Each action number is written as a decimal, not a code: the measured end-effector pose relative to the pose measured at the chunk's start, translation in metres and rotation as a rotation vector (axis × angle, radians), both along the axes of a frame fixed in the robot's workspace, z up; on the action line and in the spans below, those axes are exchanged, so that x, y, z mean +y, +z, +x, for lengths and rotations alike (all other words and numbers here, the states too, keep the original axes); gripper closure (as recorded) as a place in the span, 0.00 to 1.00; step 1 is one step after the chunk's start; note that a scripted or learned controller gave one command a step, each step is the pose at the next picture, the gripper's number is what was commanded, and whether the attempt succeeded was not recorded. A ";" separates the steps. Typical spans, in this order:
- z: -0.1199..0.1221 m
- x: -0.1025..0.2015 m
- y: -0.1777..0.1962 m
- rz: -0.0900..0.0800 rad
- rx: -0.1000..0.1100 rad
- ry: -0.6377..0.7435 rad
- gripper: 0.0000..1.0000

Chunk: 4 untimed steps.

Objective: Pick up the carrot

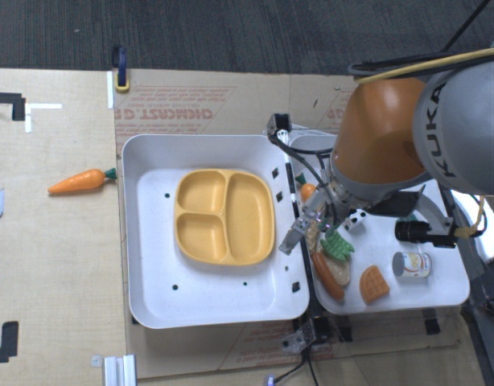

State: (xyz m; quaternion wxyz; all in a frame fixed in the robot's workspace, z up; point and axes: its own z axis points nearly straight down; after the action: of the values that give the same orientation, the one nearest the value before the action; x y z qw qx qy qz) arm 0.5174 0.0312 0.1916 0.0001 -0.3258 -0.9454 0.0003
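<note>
Arm [408, 127] is filling the upper right of the frame, reaching down over the right bin [440, 288]. Left bin [142, 240] is sitting at centre, carrying a yellow divided plate [225, 215]. The gripper [311, 227] is hanging at the right bin's left edge among toy foods; whether it is open or closed, I cannot tell. The carrot [80, 182] is lying at far left on the bench, outside both bins.

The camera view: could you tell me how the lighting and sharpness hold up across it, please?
In the camera view, lighting is even and soft; the yellow divided plate and the carrot on the bench are sharp. The arm looms large and slightly soft, shading the right bin beneath it.
</note>
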 end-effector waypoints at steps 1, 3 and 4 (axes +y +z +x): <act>0.059 -0.037 0.000 -0.002 -0.003 0.071 0.00; 0.077 -0.072 0.006 -0.001 -0.007 -0.216 0.00; 0.000 -0.049 0.002 0.000 -0.005 -0.123 0.00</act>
State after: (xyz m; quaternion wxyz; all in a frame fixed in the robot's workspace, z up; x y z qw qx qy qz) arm 0.5176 -0.0180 0.1934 -0.0020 -0.3835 -0.9236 -0.0005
